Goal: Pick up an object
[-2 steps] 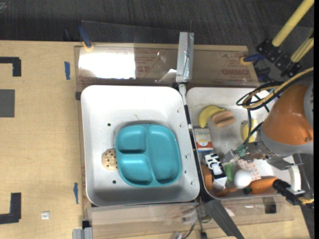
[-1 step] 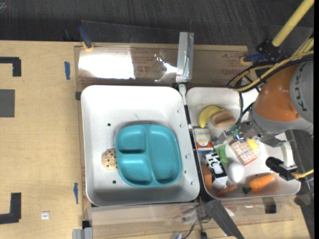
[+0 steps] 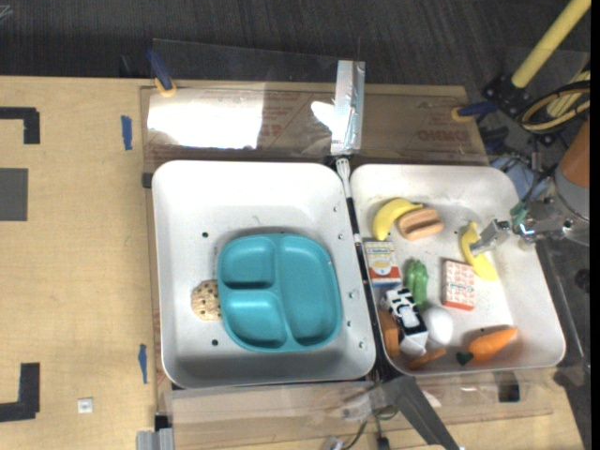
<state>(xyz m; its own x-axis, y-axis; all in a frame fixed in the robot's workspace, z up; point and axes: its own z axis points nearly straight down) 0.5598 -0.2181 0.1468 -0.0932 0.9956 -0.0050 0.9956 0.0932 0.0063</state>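
Note:
The right bin [image 3: 539, 279] holds several toy foods. At its back lie a yellow banana [image 3: 387, 217] and a hot dog bun [image 3: 421, 222]. A small yellow piece [image 3: 474, 252] lies near the bin's right side, and my gripper [image 3: 487, 240] sits right over its upper end, reaching in from the right. A pink box [image 3: 458, 285] lies just below it. An orange carrot [image 3: 491, 343] rests at the front, with a white egg [image 3: 437, 326], a black-and-white toy [image 3: 405, 310], a green pepper [image 3: 415, 280] and a small carton [image 3: 380, 260] along the left side.
The left bin [image 3: 178, 195] bears a teal divided plate [image 3: 278, 291] with a cookie [image 3: 205, 299] at its left edge. A clear plastic sheet [image 3: 244, 111] stands behind the bins. The grey arm [image 3: 572, 200] and cables crowd the right edge.

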